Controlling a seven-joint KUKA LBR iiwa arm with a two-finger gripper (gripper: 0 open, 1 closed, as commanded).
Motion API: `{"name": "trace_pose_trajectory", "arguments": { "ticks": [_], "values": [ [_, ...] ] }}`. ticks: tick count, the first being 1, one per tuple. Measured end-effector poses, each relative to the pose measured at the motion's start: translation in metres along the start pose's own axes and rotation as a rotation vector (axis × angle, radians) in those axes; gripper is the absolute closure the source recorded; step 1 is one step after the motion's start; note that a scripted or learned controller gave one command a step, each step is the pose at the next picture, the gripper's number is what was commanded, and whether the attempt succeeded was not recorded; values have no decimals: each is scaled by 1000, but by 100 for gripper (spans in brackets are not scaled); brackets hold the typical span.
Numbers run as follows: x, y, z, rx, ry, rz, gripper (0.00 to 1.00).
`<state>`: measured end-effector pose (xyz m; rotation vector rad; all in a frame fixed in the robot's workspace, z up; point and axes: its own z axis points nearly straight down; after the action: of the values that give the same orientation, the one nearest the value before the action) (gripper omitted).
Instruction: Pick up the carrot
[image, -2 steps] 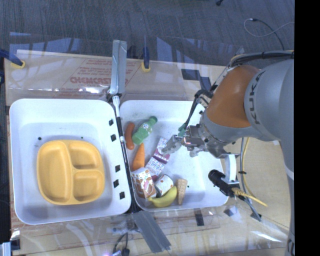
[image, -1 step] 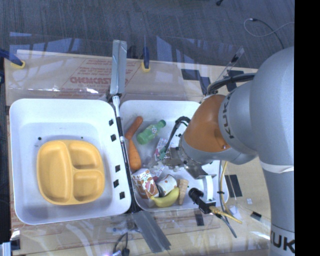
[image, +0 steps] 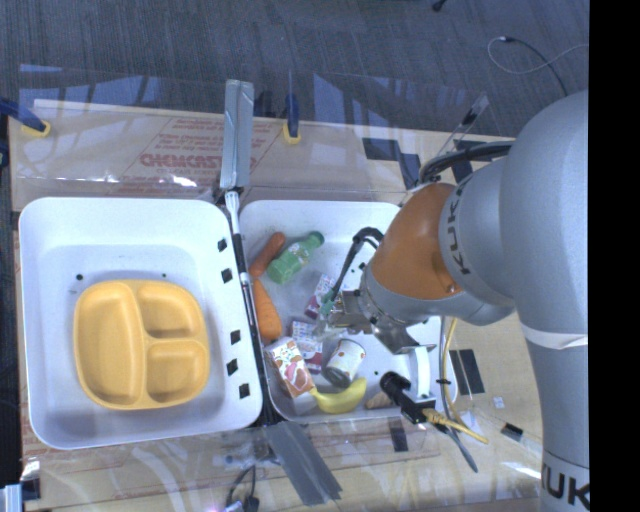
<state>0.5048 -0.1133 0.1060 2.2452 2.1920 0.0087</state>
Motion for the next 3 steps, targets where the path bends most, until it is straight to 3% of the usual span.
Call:
{"name": "trace_pose_trajectory", "arguments": {
  "ticks": [1,2,3],
  "values": [
    [24,86,9,-6,-3,25,100],
    [23,35,9,-3,-1,72,100],
    [14,69,-96,8,-1,-29,100]
  ]
}}
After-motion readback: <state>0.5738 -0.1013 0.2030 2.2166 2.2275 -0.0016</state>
